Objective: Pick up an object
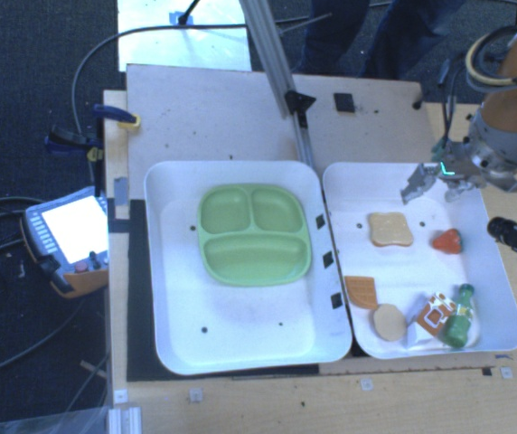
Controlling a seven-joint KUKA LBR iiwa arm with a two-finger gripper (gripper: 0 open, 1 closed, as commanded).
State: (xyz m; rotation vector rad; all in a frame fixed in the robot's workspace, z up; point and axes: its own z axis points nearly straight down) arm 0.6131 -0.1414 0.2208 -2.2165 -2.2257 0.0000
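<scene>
The gripper (pixel 437 184) hovered at the right bin's (pixel 502 269) twelve o'clock, fingers spread and empty; approach step, next lowering onto the toast (pixel 390 230) at seven o'clock

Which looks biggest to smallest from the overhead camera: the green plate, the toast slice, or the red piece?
1. green divided plate, largest by far
2. toast slice
3. red piece, smallest

All lie at a similar distance from the camera, so the order seems sure.
</scene>
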